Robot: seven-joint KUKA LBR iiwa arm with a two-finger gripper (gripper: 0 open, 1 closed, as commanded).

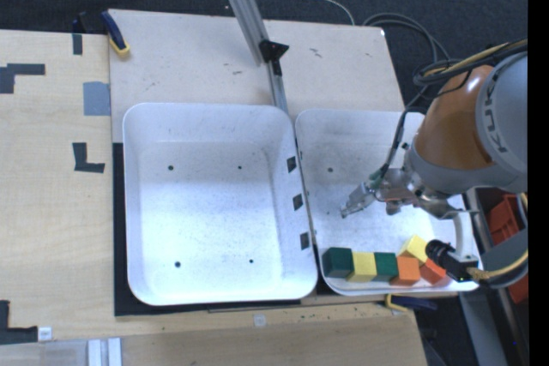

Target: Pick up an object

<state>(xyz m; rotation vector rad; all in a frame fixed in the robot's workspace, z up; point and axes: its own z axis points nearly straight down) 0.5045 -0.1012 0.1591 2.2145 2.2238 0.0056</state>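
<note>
Arm reaches into the right bin (pixel 343 141) from the right. Gripper (pixel 358 203) hangs over the bin's bare floor, about mid-bin, tips pointing toward the divider between the two bins. Whether the fingers are spread or closed cannot be told at this size; nothing shows between them.

Blocks sit in a row along the right bin's near wall: green block (pixel 339 261) nearest the divider, yellow block (pixel 364 266) touching it, then a second green block (pixel 385 265), an orange block (pixel 408 269), a red one (pixel 433 273). Another yellow block (pixel 417 248) lies just behind the orange. All rest on the bin floor, apart from the gripper.

Step in hand, by judgement: approach, before any grasp. The gripper is short of the row and not over any block.

Next move calls for travel toward the near wall, lining up over one block, then descent. The row is packed tight against the wall, so the end green block, with one free side, looks the easiest target. Risk: a fingertip landing on a neighbour or the wall.
</note>
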